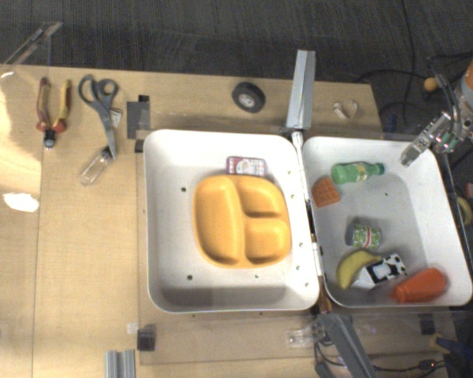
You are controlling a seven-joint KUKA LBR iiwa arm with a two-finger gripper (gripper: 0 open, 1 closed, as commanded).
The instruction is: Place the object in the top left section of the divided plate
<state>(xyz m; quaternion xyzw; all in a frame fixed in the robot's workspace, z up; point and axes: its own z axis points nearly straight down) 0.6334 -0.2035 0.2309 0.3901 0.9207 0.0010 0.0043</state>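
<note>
Yellow three-section plastic divided plate (241, 220) mid left white bin (169, 235), small maroon labelled packet (246, 165) (text unreadable) at its far rim; gripper (427, 140) jaw state: can't tell.

Looks like a robotics lab or test workshop, not a home. Plain plywood bench (63, 274) on dark grey carpet (181, 14), with two white bins (173, 290) fixed side by side under a metal divider post (302, 89), loose cables (394, 77) trailing off the right side. Hand tools left on the bench top: red-handled pliers (52, 109), scissors (102, 105), a roll of black tape (248, 96), plus toy food as test props in the right bin (449, 211).
</note>
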